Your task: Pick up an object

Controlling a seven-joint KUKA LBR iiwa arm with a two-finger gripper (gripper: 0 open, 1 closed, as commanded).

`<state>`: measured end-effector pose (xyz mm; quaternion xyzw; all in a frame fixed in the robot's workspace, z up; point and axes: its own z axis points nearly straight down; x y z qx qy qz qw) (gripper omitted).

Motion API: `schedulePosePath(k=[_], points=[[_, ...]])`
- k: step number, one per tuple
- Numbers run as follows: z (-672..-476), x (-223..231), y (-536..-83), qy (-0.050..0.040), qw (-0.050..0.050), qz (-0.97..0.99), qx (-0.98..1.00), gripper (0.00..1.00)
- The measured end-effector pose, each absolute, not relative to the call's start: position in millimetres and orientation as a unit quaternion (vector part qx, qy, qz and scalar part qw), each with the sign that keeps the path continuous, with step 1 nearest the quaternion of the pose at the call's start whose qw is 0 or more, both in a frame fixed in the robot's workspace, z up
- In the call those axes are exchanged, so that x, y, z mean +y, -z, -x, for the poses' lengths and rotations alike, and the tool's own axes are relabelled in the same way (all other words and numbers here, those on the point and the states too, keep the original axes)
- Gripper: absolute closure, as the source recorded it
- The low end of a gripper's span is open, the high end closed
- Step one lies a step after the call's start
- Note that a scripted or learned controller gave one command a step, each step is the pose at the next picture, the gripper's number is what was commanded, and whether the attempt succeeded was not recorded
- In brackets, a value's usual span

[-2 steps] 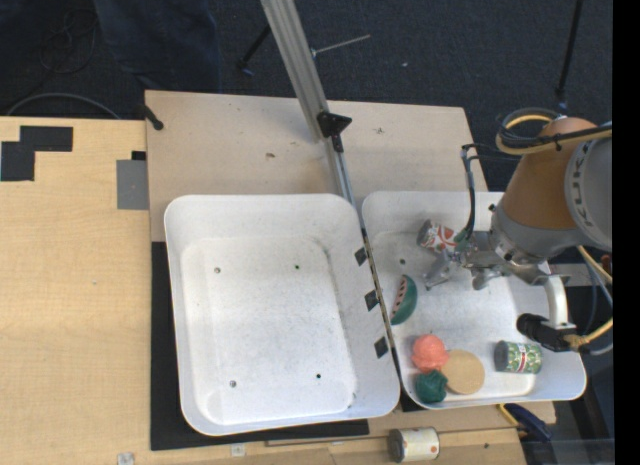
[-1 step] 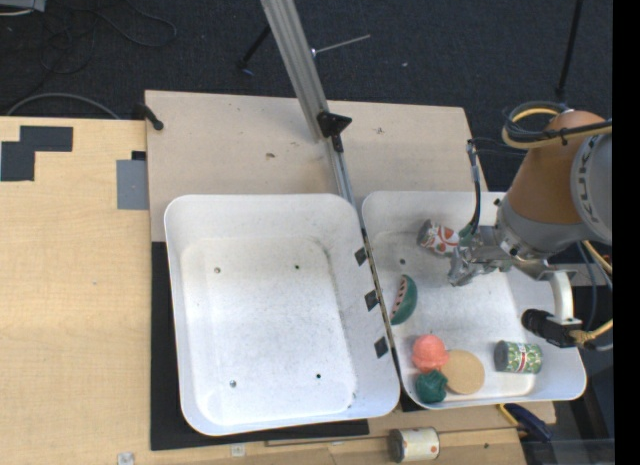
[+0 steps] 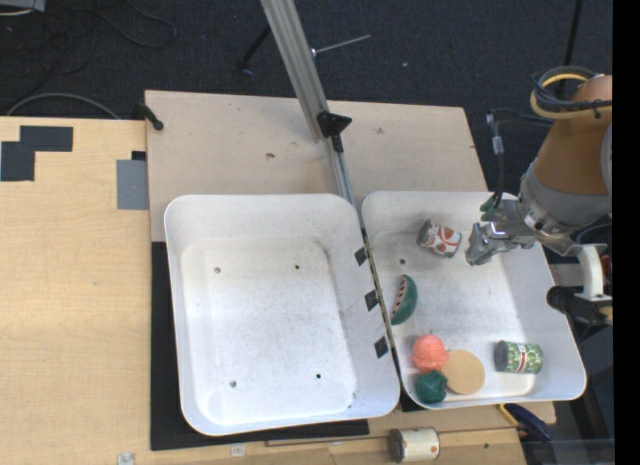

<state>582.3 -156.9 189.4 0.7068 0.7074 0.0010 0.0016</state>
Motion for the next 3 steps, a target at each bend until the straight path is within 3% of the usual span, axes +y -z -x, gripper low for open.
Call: schedulePosePath(k=[1,3], points=[[-583.1,-158,-239,-0.0009,0.001,-0.707,0.707,1.00],[-558.5,-55,-230,0.0009,-0.003,-0.706,0.708,1.00]])
